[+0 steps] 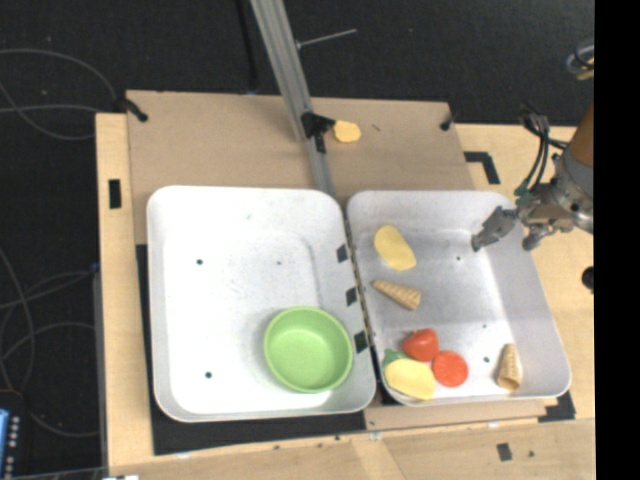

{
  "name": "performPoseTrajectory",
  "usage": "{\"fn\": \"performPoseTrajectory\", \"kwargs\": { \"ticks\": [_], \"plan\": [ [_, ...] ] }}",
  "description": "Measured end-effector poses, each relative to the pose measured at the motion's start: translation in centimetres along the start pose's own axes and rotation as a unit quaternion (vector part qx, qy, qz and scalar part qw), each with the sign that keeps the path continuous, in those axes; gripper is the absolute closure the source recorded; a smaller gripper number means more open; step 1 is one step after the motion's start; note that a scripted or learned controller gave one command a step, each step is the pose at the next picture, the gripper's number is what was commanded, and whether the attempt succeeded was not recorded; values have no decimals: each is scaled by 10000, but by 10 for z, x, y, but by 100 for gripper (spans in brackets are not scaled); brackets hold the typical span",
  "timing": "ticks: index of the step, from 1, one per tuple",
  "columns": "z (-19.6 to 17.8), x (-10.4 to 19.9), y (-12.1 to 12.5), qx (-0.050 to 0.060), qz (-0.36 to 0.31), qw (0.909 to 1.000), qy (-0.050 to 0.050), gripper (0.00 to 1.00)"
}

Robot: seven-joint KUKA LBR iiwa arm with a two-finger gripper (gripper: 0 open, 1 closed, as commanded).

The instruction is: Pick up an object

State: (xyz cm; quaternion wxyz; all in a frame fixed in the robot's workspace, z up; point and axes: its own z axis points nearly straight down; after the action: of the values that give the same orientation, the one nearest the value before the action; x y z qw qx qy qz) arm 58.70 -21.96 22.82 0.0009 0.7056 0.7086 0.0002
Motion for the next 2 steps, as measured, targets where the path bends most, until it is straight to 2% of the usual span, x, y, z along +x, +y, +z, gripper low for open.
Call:
{"fn": "performPoseTrajectory", "kwargs": {
  "ticks": [1,2],
  "plan": [
    [0,0,0,2,-2,10000,-3,0],
    [43,-5,3,20,21,10000,-13,0]
  ]
}}
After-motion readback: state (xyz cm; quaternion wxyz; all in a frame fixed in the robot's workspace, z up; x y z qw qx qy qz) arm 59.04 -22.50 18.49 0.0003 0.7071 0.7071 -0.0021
